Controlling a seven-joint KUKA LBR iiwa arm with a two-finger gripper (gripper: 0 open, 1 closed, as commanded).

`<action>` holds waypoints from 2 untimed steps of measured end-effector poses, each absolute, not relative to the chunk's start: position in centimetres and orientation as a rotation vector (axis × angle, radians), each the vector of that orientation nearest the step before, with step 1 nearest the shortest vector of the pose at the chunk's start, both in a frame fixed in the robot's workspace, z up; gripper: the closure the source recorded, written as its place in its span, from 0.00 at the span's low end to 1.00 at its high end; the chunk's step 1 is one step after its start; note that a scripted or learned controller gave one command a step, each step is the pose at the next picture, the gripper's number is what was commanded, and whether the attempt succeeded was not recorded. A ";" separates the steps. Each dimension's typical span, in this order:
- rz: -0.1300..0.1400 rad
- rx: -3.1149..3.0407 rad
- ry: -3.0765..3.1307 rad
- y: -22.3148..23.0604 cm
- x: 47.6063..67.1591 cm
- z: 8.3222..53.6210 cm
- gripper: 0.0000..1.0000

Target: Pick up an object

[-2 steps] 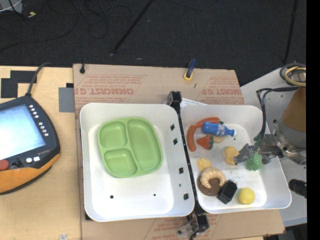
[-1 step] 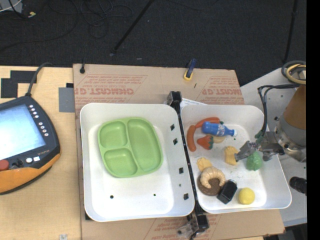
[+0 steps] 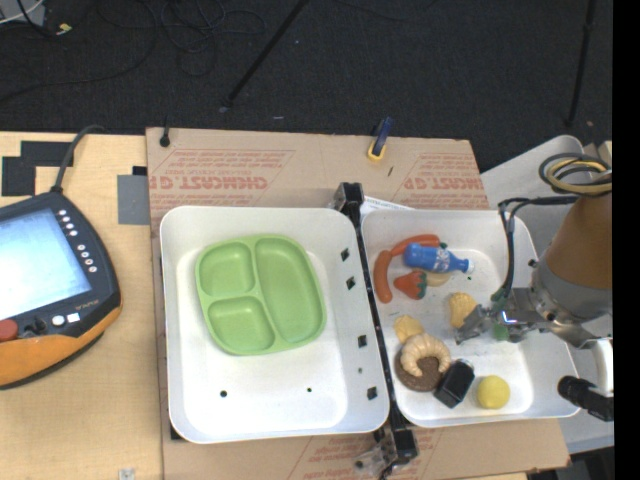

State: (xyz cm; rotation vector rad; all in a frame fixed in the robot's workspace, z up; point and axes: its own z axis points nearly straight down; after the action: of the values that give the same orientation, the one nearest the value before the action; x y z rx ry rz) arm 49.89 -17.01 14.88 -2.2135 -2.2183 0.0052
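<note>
I see the left bin [image 3: 190, 388] holding a green divided tray [image 3: 260, 293]. The right bin [image 3: 535, 393] holds a croissant [image 3: 424, 348], a blue bottle [image 3: 435, 259], a black block [image 3: 454, 383] and a yellow ball [image 3: 492, 392]. My gripper [image 3: 480, 326] sits low beside a yellow piece [image 3: 461, 309], fingers slightly parted, nothing between them.
</note>
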 end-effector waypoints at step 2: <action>0.001 -2.219 -2.220 -17.4 49.3 8.7 0.00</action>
State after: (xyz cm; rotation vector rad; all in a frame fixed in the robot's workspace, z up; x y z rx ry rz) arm 49.32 -17.42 8.75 -2.2193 -2.2197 0.0014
